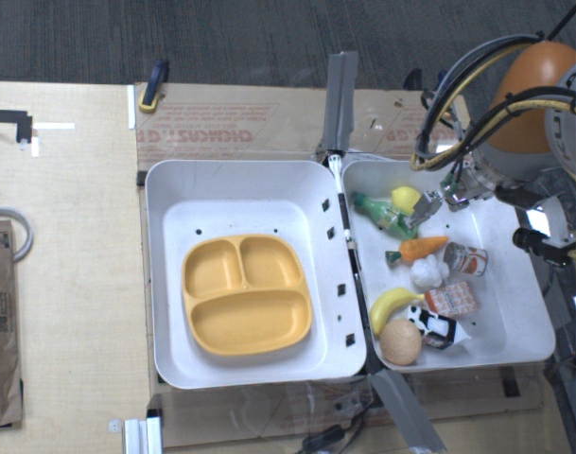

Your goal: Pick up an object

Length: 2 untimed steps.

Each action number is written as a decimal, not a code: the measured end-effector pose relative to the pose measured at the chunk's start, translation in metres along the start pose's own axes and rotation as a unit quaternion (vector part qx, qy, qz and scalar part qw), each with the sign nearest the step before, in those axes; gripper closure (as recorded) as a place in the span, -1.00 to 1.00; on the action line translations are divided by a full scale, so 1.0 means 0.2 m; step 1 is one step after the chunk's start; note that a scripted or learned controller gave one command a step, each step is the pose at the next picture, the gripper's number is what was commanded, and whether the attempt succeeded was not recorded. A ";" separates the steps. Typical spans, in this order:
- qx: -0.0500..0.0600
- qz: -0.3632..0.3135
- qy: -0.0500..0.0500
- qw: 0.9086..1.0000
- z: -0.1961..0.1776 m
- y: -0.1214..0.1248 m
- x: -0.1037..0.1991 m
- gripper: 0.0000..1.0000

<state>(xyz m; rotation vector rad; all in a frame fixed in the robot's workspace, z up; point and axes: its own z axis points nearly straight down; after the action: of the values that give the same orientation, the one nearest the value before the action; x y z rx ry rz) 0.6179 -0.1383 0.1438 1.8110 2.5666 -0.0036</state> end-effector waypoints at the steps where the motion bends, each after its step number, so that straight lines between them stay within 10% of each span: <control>1: 0.000 -0.017 0.001 1.000 0.27 -0.07 0.13 -1.00; 2: 0.000 0.065 0.000 0.998 0.27 -0.01 0.04 -1.00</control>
<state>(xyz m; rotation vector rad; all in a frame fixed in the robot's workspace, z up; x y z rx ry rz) 0.6129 -0.1319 0.0898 1.9733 2.4450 -0.0034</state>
